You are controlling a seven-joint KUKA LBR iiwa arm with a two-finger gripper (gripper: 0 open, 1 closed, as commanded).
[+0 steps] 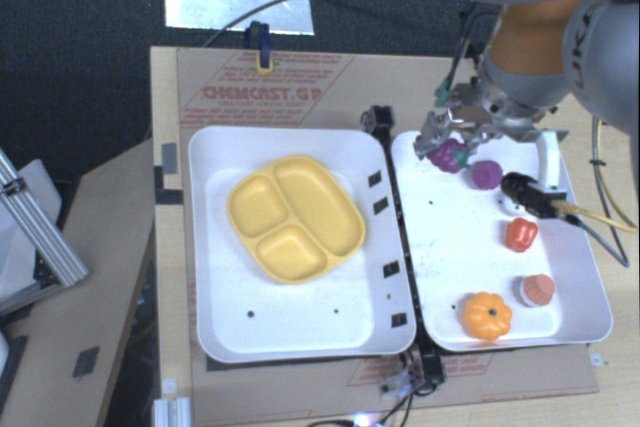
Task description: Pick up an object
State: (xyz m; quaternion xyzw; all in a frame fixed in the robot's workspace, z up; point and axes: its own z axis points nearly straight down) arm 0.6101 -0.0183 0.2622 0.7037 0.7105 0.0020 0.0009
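In the camera view, the arm (545,25) is reaching in from the right and running out of frame at the top right. It is covering the far right corner of the counter (300,85) and part of the far rim of the right bin (440,245).

The pincer (437,137) is hanging low over that bin's far left part, close to the seam between the two bins. Its tip is merging with the grey metal around it, so I cannot tell whether it is wide or narrow. A purple fruit (452,156) with a green patch is lying just beneath it, partly covered. Whether the two are touching is not clear.

A purple ball (486,175) is sitting just beside the fruit, toward the counter's right edge. A red pepper (520,234) is lying further toward the near edge. A pink plug (538,290) and a pumpkin (486,315) are resting close together by the near right corner, and what the plug really is remains hard to make out.

Bare white floor is showing down the left half of the right bin, from the fruit to the pumpkin.

The left bin (300,325) is carrying a yellow plate (295,217), tilted toward the far left corner. Open floor is running along the bin's near rim and right rim.
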